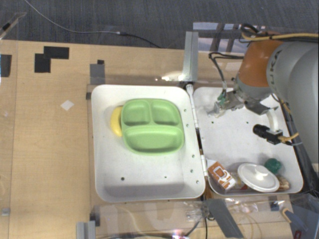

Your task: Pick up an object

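starting at the left bin [144, 183], you've got a green divided plate [151, 125] sitting on top of a yellow thing [115, 122], maybe a banana, so only its edge pokes out. in the right bin [234, 148] the gripper [222, 103] sits low at the far left corner with nothing obviously there to grab, and i can't tell how the tool is set. the pickable stuff, an orange box [221, 176], a white lid [257, 177] and a green block [272, 165], sits crowded along the near wall, so a grab here likely comes up empty.
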